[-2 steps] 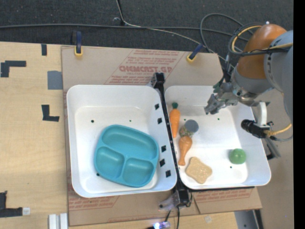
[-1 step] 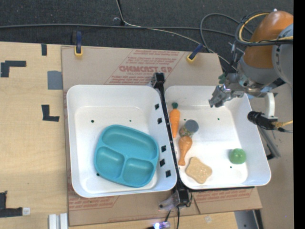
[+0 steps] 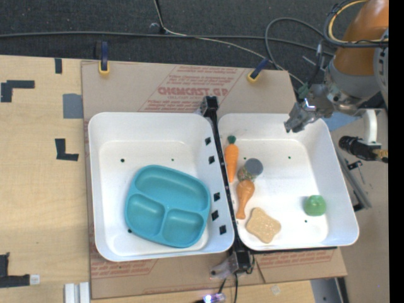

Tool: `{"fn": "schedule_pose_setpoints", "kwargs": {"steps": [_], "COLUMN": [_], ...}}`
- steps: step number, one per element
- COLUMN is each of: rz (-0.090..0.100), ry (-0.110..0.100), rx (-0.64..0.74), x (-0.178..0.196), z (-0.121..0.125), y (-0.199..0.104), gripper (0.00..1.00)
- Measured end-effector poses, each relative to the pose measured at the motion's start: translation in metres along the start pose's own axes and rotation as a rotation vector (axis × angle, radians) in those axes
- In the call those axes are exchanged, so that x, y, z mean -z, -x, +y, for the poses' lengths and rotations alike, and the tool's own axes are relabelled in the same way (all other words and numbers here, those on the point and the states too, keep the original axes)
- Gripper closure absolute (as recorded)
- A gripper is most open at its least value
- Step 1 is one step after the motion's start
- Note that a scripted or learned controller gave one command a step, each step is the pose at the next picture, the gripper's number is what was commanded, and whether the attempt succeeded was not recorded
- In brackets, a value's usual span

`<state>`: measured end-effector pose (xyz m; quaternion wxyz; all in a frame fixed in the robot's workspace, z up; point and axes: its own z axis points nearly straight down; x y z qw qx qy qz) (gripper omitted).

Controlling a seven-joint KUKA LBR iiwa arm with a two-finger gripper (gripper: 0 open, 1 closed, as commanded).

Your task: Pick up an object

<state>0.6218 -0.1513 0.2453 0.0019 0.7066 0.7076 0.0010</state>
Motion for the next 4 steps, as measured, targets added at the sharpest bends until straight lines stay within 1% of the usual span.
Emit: {"fn": "schedule_pose_setpoints", "kwargs": {"steps": [1,2,3,4], "rz": [0.002,0.003,0.003,0.003], "ry": [-0.006,-0.007,-0.006,-0.007], "rx": [0.004,0.004,0.005,0.006], "x": [0.005,-0.011,-0.004,-0.006], "z": [-0.017,-0.029,-0.045,-0.053], "y": [-0.055,-0.108,-0.162,-0.217], "gripper": [1.0,1.0,1.0,1.0]}}
